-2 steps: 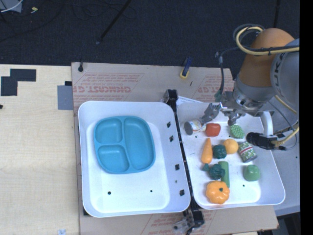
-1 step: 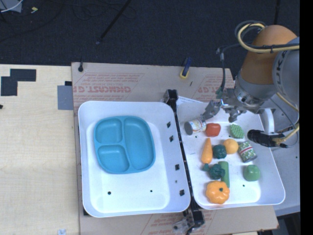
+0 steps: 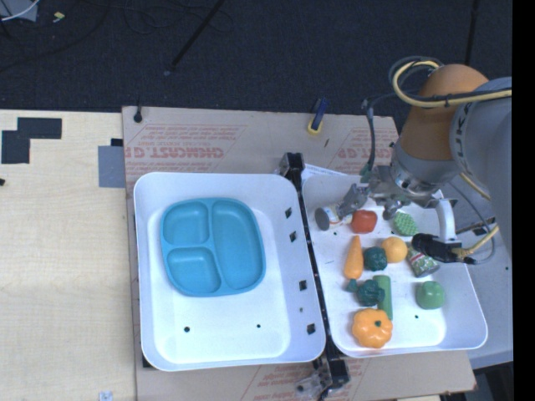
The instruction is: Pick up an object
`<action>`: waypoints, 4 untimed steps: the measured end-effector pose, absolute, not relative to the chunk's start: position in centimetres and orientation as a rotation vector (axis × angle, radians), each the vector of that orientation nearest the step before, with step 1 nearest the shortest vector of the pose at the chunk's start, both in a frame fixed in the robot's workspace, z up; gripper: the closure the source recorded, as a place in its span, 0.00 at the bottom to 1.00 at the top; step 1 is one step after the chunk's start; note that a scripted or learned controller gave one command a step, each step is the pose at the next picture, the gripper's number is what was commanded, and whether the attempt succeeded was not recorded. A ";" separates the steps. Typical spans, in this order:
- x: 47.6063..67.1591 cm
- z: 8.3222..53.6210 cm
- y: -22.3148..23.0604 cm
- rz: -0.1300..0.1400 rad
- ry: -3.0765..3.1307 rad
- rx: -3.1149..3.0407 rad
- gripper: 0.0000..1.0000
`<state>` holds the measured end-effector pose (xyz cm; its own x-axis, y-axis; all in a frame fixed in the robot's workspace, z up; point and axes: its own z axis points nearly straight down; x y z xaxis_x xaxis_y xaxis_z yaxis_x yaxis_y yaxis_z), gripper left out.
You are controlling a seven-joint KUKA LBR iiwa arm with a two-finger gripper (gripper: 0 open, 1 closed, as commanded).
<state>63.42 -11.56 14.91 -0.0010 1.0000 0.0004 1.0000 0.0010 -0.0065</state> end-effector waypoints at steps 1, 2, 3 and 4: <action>62.7 9.3 -12.2 0.007 -2.218 -2.217 0.00; 62.6 8.7 -12.1 0.004 -2.217 -2.221 0.00; 62.6 9.8 -12.2 0.005 -2.214 -2.223 1.00; 63.0 16.0 -11.8 -0.002 -2.223 -2.223 1.00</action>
